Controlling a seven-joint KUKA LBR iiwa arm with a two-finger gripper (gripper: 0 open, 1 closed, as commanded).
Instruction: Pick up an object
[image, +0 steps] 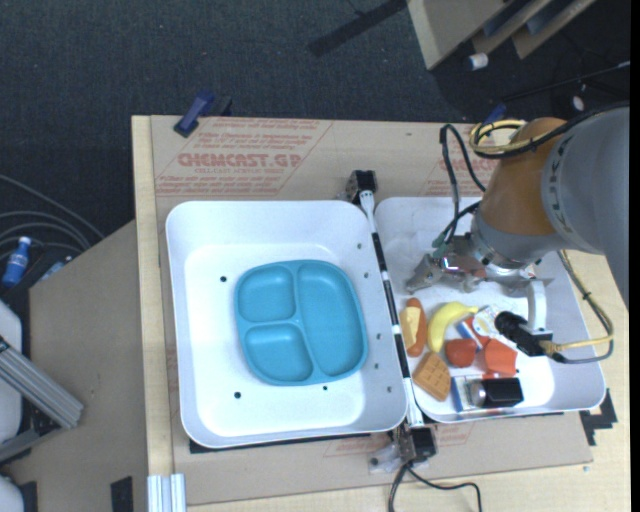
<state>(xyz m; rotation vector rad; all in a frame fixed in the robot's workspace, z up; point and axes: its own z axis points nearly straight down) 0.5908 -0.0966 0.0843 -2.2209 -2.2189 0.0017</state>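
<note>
Down in the right bin (570, 385), a cluster of small things is being seen at about five o'clock from the bench's middle. The banana (447, 322), yellow and curved, is lying with its long axis running from one o'clock to seven o'clock, its upper tip pointing toward the gripper (470, 272). Just beside it at nine o'clock, an orange sausage-shaped piece (412, 325) is lying nearly upright in the picture, close against the bin's left wall. A red ball (460, 351) is touching the banana's lower end, a tan cracker (433, 376) is resting at six o'clock from it, and a red block (500, 357) and a black block (498, 391) are sitting toward the near rim. Open floor is being left in the bin's far left corner. The gripper is being held low above the bin, at twelve o'clock from the banana; whether it is released or clenched cannot be told, and nothing is being seen in it. A blue divided plate (300, 322) is lying in the left bin (195, 230).
</note>
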